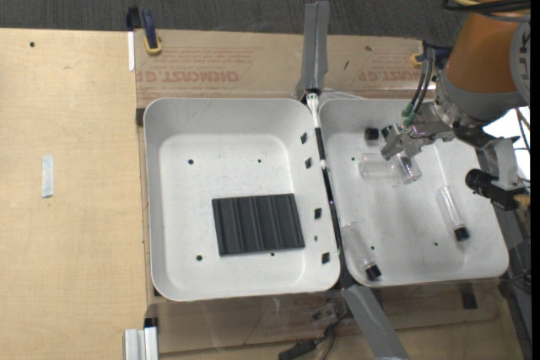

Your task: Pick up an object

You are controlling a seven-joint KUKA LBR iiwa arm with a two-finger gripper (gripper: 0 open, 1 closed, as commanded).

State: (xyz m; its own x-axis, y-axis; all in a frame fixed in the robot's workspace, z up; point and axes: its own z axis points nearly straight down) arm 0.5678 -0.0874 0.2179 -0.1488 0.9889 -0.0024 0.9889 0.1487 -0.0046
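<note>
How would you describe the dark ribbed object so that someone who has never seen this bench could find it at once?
Start at the two shallow white bins side by side and take the left bin. On its floor, toward the near edge, lies the dark ribbed pad, a flat rectangle with lengthwise grooves. It is opaque and almost black, unlike the small clear tubes in the right bin.

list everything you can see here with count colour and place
white bins: 2, white, side by side on the bench
ribbed pad: 1, dark grey, flat in the left bin
clear tubes: 3 or so, transparent with dark caps, in the right bin
small cap: 1, black, right bin near its far wall
clamps: 2, blue and yellow, on the cardboard's far edge
arm: 1, orange and grey, from the right
pincer: 1, metallic, low over the right bin
</note>
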